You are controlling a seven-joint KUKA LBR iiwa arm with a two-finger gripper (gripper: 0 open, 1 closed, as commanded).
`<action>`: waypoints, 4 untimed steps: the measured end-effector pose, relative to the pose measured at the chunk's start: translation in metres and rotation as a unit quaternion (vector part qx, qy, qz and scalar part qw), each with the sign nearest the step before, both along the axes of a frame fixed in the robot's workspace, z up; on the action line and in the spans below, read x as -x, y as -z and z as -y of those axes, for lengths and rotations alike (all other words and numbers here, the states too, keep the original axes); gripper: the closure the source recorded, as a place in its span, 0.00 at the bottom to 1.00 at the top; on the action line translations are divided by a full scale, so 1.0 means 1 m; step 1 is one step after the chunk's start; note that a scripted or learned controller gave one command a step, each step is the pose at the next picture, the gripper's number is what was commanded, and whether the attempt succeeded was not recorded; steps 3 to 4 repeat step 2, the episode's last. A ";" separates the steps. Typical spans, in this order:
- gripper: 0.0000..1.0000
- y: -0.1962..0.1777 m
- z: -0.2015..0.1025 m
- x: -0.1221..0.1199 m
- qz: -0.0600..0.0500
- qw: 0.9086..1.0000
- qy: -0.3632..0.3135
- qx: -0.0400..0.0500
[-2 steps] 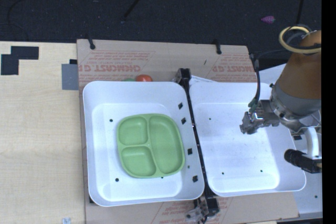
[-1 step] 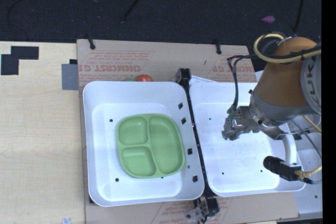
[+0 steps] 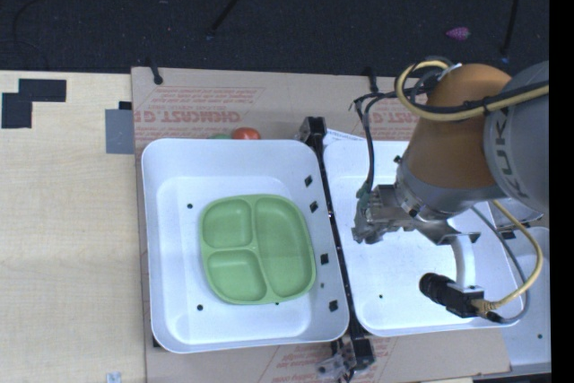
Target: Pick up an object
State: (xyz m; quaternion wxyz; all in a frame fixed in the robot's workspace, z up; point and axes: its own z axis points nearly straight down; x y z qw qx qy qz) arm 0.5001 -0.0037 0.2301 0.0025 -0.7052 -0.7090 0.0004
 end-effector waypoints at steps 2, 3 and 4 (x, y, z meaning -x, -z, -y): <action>1.00 -0.001 -0.108 0.001 0.000 1.000 0.000 0.001; 1.00 -0.001 -0.108 0.001 0.000 1.000 0.000 0.001; 1.00 -0.001 -0.108 0.001 0.000 1.000 0.000 0.001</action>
